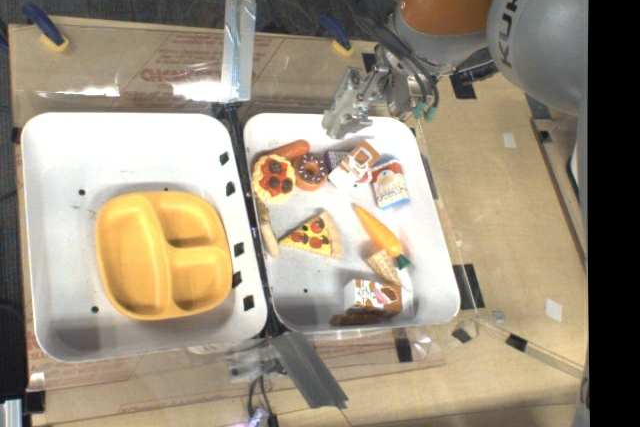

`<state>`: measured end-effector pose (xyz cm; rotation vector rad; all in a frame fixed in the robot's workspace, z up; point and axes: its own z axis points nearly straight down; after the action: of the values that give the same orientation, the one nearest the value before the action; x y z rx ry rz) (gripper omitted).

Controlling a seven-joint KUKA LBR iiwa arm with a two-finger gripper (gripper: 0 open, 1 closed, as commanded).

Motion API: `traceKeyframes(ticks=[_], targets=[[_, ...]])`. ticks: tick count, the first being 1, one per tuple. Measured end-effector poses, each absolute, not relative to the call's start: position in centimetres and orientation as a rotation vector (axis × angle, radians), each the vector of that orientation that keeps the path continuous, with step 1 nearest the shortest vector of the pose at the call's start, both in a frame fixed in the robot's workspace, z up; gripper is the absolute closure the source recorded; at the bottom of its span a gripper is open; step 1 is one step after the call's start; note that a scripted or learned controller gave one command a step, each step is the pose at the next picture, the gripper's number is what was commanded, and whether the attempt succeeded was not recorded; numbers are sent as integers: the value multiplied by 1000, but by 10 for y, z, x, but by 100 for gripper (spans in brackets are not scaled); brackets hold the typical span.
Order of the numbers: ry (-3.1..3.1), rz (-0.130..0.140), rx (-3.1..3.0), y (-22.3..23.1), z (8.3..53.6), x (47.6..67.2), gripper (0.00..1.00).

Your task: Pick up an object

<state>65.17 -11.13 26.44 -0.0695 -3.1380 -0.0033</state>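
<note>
Your gripper (345, 120) hangs over the right bin's (437, 250) far rim, nothing between its fingers; you cannot tell their spacing. Toy food lies below: pizza (311, 237), donut (310, 171), carrot (379, 229). A yellow tray (165, 254) fills the left bin (50, 165).

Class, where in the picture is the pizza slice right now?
The pizza slice lies in the right bin, near its left wall, below the round pizza and left of the carrot.

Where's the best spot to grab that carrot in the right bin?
Probably the thick orange middle of the carrot, coming straight down with the fingers across its width. It lies flat and slanted, with bare bin floor on its left; its lower end crowds other toys.
</note>
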Motion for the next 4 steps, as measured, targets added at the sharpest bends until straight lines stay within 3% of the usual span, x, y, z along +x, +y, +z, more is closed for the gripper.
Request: traceKeyframes(ticks=[1, 4], targets=[[-3078, -2, 606, -178, 174, 641, 100], [-3089, 8, 619, -176, 210, 646, 100]])
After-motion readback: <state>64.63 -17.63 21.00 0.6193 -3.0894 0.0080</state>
